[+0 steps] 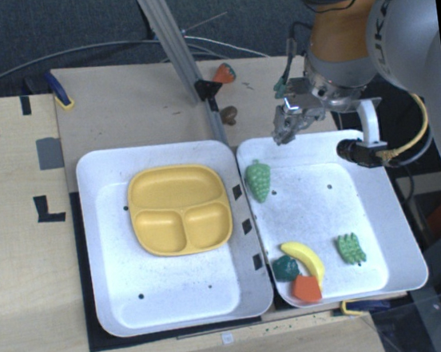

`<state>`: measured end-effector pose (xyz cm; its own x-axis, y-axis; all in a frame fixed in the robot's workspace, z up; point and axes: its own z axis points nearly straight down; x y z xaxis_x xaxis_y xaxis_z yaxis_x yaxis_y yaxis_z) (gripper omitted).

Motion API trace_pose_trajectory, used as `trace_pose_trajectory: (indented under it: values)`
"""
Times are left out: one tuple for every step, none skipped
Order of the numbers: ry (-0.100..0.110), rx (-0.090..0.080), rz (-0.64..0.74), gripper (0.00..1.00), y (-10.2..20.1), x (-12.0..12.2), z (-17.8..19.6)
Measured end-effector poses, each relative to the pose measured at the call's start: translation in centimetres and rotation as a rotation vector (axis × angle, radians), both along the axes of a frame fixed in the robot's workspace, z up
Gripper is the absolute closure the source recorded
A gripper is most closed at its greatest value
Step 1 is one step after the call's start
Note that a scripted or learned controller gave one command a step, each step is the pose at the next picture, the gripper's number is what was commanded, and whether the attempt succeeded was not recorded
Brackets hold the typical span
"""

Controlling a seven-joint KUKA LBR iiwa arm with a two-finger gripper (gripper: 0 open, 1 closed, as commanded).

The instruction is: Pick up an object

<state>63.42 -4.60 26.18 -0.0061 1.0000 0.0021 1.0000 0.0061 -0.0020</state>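
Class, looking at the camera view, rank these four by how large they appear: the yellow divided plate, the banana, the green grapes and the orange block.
1. Yellow divided plate, by far the largest.
2. Banana.
3. Green grapes, only slightly smaller than the banana.
4. Orange block, smallest.

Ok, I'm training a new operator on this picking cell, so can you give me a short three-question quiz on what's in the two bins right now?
1. True or false: the yellow three-compartment plastic plate lies in the left white bin.
2. Which toy touches the yellow plastic banana in the right white bin? A) green grape bunch B) orange block C) small green spiky toy
3. Fill in: the tool hangs over the right bin's ____ edge.

Key: 1 true; 2 B; 3 far.
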Motion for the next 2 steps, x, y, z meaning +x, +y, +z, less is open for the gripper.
trace_pose_trajectory:
  values:
    - [0.003, -0.001, 0.000, 1.00, 4.9, -2.5, -1.8]
    - [0.002, -0.001, 0.000, 1.00, 10.4, -4.1, -3.1]
